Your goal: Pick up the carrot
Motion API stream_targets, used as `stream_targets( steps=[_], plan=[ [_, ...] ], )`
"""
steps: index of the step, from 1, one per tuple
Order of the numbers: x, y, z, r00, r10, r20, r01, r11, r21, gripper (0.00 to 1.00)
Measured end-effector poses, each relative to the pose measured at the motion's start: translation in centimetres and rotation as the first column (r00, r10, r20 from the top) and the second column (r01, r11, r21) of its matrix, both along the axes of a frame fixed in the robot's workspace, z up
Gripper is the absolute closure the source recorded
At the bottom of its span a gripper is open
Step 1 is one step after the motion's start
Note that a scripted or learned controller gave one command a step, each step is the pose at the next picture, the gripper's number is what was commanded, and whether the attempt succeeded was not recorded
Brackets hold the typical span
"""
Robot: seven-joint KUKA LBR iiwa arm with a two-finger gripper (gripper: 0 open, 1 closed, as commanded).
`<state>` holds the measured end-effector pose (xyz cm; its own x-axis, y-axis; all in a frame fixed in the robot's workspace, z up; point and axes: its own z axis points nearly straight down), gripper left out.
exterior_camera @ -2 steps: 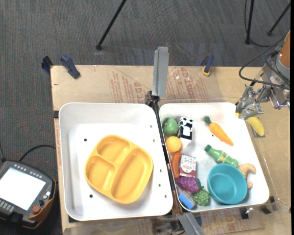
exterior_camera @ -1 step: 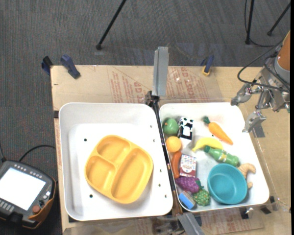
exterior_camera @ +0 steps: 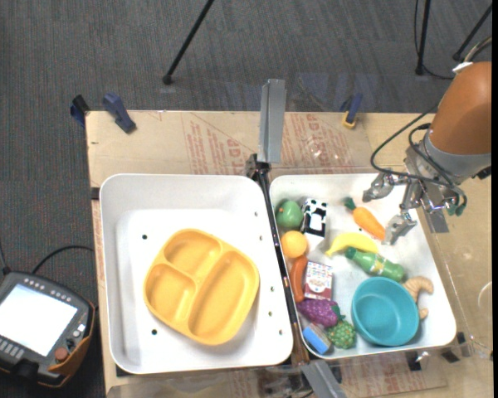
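The carrot (exterior_camera: 368,221) lies in the right bin (exterior_camera: 445,305), in its upper middle part, just above the banana (exterior_camera: 353,244). The claw (exterior_camera: 392,207) hangs at the right of the frame with its fingers spread open and nothing between them; the carrot sits just below and left, between the fingertips.

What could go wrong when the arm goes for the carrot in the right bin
1. The carrot lies tight among things: the banana and green bottle sit just below it, so a finger may land on them or shove them.
2. The open gripper hangs partly beside the carrot, so a straight drop could clip only its end and roll it away.
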<state>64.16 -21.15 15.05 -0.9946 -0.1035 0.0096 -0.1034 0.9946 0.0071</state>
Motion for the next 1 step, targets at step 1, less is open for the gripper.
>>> stream_targets(
  steps=[1],
  plan=[
    [0.63, 0.94, -5.66, 0.989, -0.146, 0.022, 0.146, 0.989, -0.006, 0.00]
  ],
)
